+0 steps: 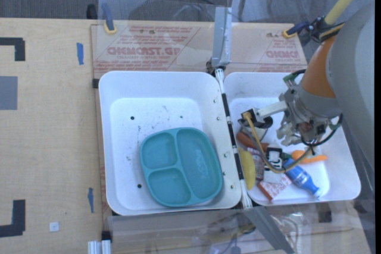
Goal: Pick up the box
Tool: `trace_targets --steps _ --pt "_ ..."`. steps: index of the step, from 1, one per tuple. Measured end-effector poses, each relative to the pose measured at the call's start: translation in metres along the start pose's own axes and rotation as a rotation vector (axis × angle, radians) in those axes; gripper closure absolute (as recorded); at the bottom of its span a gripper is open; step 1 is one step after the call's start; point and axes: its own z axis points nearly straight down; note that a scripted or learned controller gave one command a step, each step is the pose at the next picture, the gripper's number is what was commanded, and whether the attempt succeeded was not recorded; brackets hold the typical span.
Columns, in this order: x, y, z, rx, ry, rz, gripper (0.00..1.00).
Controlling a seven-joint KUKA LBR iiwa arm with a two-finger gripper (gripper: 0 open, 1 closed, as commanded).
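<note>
Box [275, 188] flat near right bin [345, 184] front wall, long axis diagonal, beside blue bottle [303, 179]. Claw [293, 132] above bin clutter; spread or pressed together: cannot tell.

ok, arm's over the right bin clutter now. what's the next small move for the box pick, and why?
Probably a short lift to clear the view, then re-aim. The grey arm's two-finger gripper hangs over the right white bin, above a heap of small items: a blue bottle, an orange stick, a yellow piece. I cannot pick out a box for certain; the wrist hides part of the heap.
</note>
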Motion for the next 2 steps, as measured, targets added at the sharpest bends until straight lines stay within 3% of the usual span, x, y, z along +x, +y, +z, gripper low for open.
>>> trace_targets --steps 1,2 --pt "0.0 0.001 -0.009 0.0 -0.001 0.001 1.0" --pt "-0.011 -0.033 -0.058 0.003 -0.003 -0.002 1.0"
